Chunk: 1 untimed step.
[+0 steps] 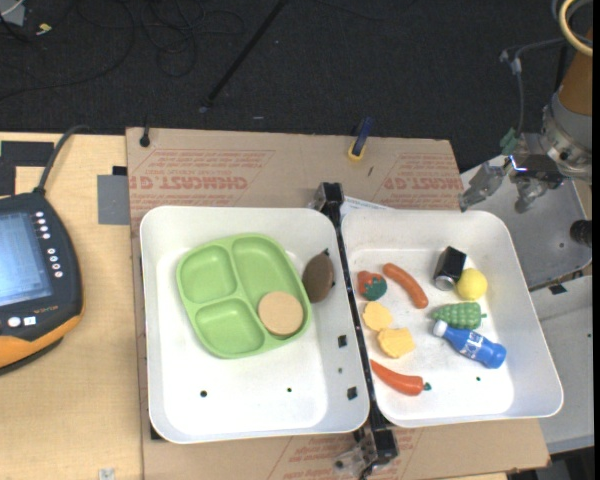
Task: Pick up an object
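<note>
A red chili pepper [397,379] lies nearest the camera, at the front of the right bin [525,368]. Behind it sit two yellow-orange pieces [388,331], a blue bottle [475,346], a green bumpy toy [458,315], a yellow lemon [471,284], a black can [449,266], a sausage [406,285] and a small red-and-green piece [371,286]. The left bin [180,388] holds a green divided tray [220,288] carrying a tan disc [280,313], with a brown object [319,276] beside it. The gripper [515,173] hangs beyond the right bin's far right corner, above the counter; whether its jaws are open or closed cannot be told.
</note>
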Tool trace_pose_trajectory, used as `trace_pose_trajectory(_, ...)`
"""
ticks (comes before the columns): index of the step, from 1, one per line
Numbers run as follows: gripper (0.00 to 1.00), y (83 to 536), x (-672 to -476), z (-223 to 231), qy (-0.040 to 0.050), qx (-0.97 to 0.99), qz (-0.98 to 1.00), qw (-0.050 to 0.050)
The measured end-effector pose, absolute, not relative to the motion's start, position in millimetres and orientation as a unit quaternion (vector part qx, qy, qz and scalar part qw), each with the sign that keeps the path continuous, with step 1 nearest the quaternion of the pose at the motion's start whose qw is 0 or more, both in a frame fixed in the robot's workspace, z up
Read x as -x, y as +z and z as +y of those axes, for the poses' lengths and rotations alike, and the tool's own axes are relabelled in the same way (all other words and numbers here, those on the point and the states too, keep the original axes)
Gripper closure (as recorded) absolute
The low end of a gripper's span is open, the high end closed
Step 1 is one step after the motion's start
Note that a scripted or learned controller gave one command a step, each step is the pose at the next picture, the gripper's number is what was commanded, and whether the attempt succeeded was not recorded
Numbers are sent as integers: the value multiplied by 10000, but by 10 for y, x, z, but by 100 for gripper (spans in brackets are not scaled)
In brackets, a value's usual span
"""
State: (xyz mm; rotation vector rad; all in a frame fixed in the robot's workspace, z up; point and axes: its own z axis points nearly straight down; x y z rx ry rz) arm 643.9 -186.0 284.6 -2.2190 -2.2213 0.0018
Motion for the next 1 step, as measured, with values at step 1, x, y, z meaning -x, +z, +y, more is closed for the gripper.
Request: trace_pose_trajectory(1,100,2947,-6442,-1860,6,7059,-7083,9)
